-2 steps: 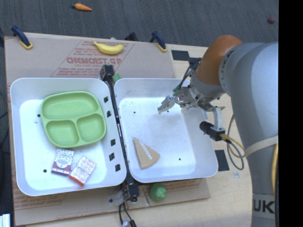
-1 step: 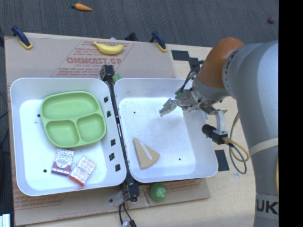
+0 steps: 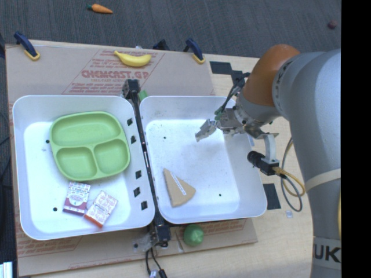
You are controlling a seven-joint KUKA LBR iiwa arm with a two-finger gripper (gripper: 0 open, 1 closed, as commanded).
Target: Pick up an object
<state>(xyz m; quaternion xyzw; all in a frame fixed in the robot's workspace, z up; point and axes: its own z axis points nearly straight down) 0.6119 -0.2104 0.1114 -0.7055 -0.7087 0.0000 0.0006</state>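
The gripper is hovering over the right bin, apparently holding nothing, its jaws too blurred to judge, well apart from the wedge.

Red "CHEMCAST GP" print on the cardboard sheet, white "UK" on the arm's base

Robotics lab/test cell, not a home. Evidence: grey industrial arm w/ orange band over a worktop covered w/ cardboard held by blue clamps; two white bins side by side; toy props, e.g. plastic banana, green ball; dark carpet floor.
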